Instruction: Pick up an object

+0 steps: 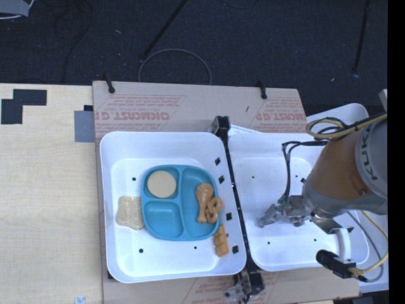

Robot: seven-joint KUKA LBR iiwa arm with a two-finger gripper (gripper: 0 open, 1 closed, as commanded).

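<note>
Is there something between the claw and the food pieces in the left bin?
Yes. The claw is over the right bin; the raised divider between the bins and the blue tray's rim lie before the pretzel.

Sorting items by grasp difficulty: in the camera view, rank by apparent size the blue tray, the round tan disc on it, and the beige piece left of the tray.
1. blue tray
2. round tan disc and beige piece: look alike, unranked.

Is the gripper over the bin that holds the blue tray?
No, the gripper is in the right bin, while the blue tray lies in the left bin.
</note>
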